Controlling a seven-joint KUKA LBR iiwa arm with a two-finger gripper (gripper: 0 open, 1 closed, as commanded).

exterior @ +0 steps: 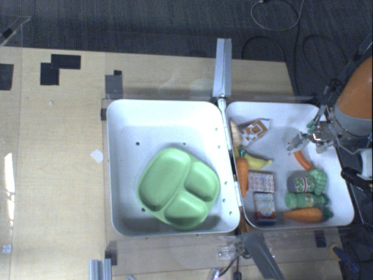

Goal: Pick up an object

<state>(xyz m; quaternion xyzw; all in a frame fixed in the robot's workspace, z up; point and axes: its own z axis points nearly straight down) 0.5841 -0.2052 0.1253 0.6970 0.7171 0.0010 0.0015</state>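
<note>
Crowding is the risk: in the right bin (274, 105), two boxes (261, 182), a green can (300, 184) and a carrot (303, 214) lie packed together, so a grasp may nudge neighbours. Farther back, the likeliest target, a small carrot (302, 159), lies just beside the gripper (308, 139); whether it is open or closed I cannot tell. Three carrots, one banana (256, 162).

Robotics lab: bench-mounted bins (116, 156), cables (280, 10)
</note>
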